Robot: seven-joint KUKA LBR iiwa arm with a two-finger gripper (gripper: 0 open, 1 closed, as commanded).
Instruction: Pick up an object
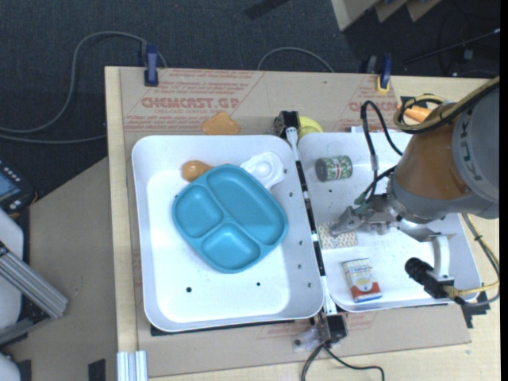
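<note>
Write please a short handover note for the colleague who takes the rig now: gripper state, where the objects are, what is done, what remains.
Gripper: low in the right bin, near its left wall; nothing seen between its fingers.
Right bin: small can at the back, small carton at the front.
Left bin: blue divided plate, an orange piece and a white object behind it.
Done: no pick yet.
Left: grasp and lift one object.

Gripper point(343, 225) low in right bin point(413, 298), near small box point(362, 279).
</note>
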